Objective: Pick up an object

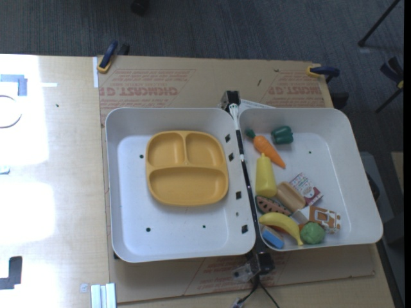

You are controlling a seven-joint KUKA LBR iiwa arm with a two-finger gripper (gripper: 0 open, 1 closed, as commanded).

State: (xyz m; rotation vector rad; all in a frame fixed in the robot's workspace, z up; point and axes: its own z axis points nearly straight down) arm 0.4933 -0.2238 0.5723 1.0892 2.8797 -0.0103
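Cardboard-covered counter (pixel 192 82) bearing two white bins. My gripper's state I cannot tell. Candidate objects crowd the right bin (pixel 340 172): carrot (pixel 268 151), yellow bottle (pixel 265 176), banana (pixel 282 224), green ball (pixel 313 233). Risk: touching neighbours foul my grasp, or the ball rolls away.

The left bin (pixel 122 223) has bare floor along its lower edge and both sides, with a yellow divided plate (pixel 187 167) in its upper middle. In the right bin (pixel 350 172), toy food (pixel 282 197) crowds the left side and lower middle, packed close and touching. Its upper right and right side lie open.
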